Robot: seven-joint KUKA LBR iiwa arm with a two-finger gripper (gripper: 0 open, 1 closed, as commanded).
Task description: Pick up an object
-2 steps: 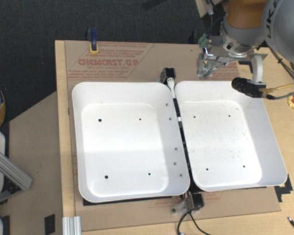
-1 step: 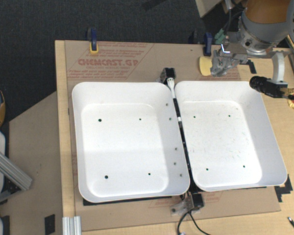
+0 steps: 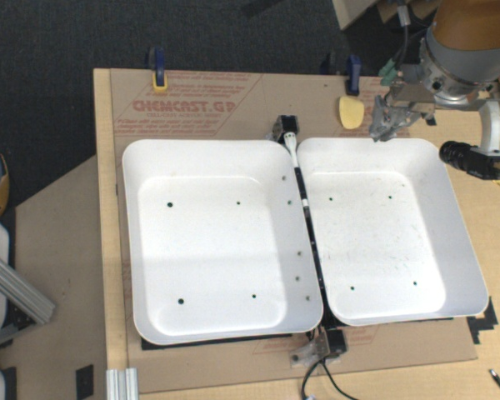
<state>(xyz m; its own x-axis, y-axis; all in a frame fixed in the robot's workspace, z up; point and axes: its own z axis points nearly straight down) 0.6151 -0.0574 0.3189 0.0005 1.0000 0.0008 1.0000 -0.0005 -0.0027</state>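
**Arm hanging over the far right of the bench, yellow object lying outside the bins**

Nearest the camera, a cable and small connector (image 3: 327, 347) are lying at the bench's front edge, just below the seam where the two bins meet. Above that, the left bin (image 3: 142, 248) and the right bin (image 3: 462, 257) are sitting side by side on the cardboard-covered bench (image 3: 108, 223), their inner rims touching along a dark strip (image 3: 304, 215) that is running from front to back.

Beyond the bins, a small pale yellow object (image 3: 351, 112) is resting on the bench surface just past the right bin's far left corner, outside both bins. It is somewhat taller than wide in this view, so its long axis is running roughly front to back, toward the bench's far edge, with its rounder end nearer the bins; finer shape is too small to tell.

Just to its right, the gripper (image 3: 387, 128) is hanging over the right bin's far rim, apart from the yellow object. Whether it is wide or narrow cannot be told. Two blue clamps (image 3: 157, 63) are gripping the bench's far edge.
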